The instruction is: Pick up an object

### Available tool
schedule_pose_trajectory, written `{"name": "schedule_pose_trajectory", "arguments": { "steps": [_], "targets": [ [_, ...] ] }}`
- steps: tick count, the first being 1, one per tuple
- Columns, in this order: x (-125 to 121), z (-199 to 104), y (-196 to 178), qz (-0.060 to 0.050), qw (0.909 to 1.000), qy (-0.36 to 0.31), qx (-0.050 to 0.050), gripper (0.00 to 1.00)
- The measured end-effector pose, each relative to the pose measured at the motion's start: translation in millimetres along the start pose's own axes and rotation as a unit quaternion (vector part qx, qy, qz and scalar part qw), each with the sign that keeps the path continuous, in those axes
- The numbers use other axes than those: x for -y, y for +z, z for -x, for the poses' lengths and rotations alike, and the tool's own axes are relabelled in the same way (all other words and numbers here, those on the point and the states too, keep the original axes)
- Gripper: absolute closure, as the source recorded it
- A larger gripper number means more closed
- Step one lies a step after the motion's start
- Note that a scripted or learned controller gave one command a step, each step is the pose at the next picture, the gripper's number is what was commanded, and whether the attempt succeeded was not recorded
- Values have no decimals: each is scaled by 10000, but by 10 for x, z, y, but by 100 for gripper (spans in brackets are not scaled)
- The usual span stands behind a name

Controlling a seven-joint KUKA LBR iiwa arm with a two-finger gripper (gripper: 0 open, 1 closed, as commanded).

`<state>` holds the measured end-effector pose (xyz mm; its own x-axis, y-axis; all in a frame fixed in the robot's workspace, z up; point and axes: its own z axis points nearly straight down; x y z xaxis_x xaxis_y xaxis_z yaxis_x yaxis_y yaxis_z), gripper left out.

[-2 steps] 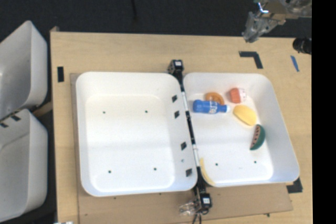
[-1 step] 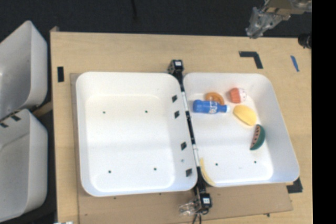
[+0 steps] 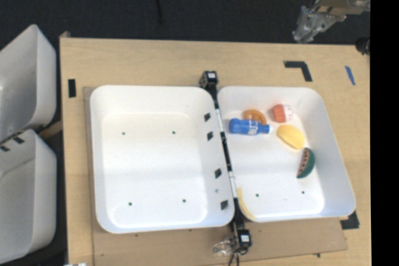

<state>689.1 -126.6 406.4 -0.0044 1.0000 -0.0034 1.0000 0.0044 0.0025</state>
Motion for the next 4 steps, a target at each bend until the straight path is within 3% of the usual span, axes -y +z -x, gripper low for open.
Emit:
{"name": "schedule_pose_trajectory", "arguments": {
  "steps": [2,3,4],
  "targets": [
    [106,-18,-95,-14,10000,26,-5,100],
    [12,-609,1268,-74,10000,-4,-26,100],
    [-3,-916,1324,-13,10000,3,-15,100]
  ]
}}
